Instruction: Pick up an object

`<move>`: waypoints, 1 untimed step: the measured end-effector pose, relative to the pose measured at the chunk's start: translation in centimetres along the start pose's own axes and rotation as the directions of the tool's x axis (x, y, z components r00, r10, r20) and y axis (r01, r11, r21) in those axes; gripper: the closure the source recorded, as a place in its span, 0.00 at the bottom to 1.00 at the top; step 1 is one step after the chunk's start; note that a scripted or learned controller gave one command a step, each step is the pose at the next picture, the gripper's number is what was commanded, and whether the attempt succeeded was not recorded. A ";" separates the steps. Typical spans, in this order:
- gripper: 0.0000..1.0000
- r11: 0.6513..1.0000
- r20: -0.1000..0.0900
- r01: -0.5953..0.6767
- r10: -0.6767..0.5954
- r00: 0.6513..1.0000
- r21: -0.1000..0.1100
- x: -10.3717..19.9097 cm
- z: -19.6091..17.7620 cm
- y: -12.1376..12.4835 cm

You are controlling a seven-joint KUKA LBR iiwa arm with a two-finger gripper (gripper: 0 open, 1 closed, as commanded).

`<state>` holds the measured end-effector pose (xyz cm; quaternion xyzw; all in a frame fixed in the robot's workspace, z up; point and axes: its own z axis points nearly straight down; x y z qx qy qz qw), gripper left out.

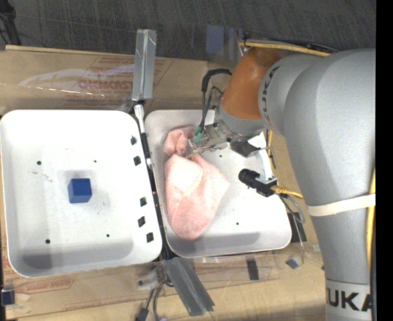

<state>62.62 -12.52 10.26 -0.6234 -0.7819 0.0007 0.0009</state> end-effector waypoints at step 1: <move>1.00 0.999 0.000 -0.037 0.037 0.999 -0.001 7.0 -11.1 4.7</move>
